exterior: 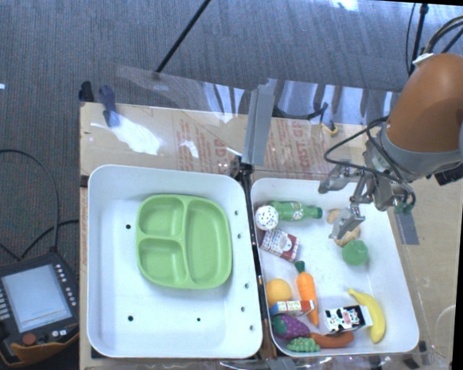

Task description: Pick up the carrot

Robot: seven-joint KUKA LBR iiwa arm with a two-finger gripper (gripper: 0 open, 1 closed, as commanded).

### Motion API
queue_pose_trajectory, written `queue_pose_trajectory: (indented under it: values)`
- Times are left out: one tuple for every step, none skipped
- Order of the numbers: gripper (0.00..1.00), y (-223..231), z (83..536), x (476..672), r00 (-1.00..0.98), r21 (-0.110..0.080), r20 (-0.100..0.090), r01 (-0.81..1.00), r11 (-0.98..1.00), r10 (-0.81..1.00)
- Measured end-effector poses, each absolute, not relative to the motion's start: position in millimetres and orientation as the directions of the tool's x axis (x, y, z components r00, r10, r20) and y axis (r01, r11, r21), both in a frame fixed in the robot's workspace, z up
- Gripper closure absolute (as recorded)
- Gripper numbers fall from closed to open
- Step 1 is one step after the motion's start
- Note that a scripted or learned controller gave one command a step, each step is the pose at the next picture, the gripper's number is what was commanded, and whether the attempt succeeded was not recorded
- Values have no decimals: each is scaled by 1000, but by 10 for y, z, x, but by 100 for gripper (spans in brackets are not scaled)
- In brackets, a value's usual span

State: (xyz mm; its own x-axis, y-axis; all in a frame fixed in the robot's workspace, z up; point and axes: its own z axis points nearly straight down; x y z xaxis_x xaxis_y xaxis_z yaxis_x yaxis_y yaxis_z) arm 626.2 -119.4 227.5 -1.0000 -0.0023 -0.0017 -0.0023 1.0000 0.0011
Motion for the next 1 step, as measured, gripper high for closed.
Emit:
queue_pose_trajectory:
  values:
    - [0,-1034,842,5437,-1000,3,7,-13,1000,-13]
